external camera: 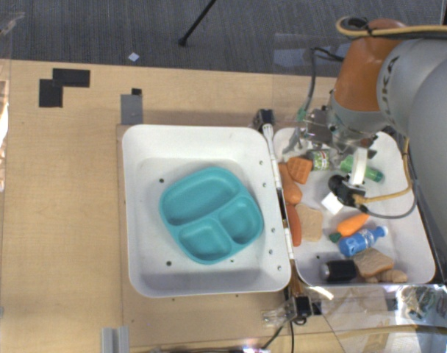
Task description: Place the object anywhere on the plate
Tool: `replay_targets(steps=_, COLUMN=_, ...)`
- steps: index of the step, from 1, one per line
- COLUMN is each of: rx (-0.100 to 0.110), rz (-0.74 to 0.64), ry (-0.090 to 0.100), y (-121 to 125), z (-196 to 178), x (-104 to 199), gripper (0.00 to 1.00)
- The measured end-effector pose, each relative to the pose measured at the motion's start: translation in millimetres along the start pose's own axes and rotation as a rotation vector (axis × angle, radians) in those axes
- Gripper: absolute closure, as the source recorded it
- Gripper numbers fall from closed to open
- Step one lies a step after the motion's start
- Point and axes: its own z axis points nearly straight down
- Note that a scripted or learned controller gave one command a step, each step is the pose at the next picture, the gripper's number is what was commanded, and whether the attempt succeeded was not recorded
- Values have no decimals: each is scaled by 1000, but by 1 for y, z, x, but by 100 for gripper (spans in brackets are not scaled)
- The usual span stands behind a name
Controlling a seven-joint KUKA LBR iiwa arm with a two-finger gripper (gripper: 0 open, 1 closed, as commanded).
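Observation:
A teal plate (209,213) with three compartments lies in the left bin (139,197), with nothing on it. My gripper (317,142) hangs over the back left part of the right bin (422,248). Just beneath and in front of it are an orange waffle-like piece (299,170) and a small green item (320,158). The wrist hides whatever lies directly under the gripper.
The right bin also holds a short sausage (291,193), a long sausage (295,228), a bread slice (310,221), a carrot (352,224), a blue bottle (362,241), a black object (341,271) and a green bottle (365,172). A cable (385,195) loops over them.

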Motion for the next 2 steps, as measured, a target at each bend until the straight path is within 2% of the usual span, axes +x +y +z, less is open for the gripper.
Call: replay_targets(steps=2, rx=0, rz=0, ry=0, y=0, z=0, x=0, gripper=0)
